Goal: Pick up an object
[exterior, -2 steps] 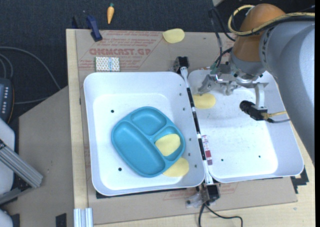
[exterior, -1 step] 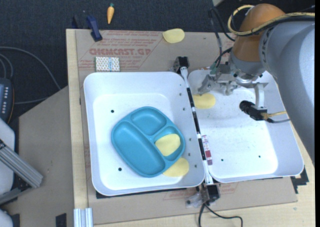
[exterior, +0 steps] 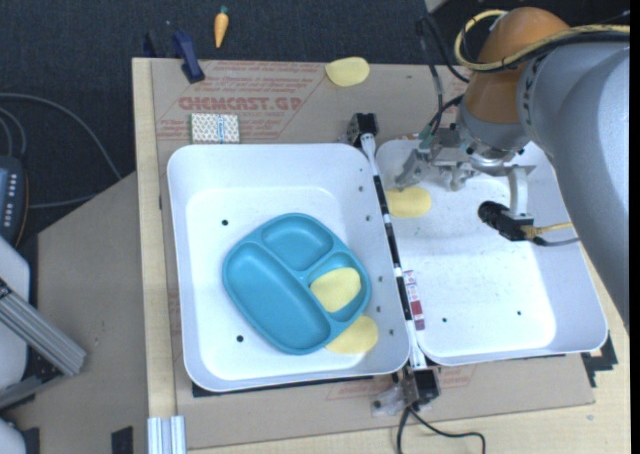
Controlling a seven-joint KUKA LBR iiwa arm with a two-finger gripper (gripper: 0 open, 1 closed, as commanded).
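Observation:
My gripper (exterior: pixel 432 170) hangs over the far left corner of the right bin (exterior: pixel 480 282), below the orange wrist band. Just under and in front of it, a flat yellow piece (exterior: pixel 409 203) lies on the bin floor by the left wall; I cannot see whether the gripper touches it. In the left bin (exterior: pixel 200 192), a blue divided plate (exterior: pixel 280 282) carries a second yellow piece (exterior: pixel 336 287) in its small compartment. A third yellow piece (exterior: pixel 353 336) lies beside the plate's near right edge.
On the bench behind the bins lie a yellow piece (exterior: pixel 347 71), a small patterned packet (exterior: pixel 215 127) and a blue clip (exterior: pixel 186 55). A toy carrot (exterior: pixel 221 27) rests on the dark floor beyond. A black clamp (exterior: pixel 363 127) sits at the divider's far end.

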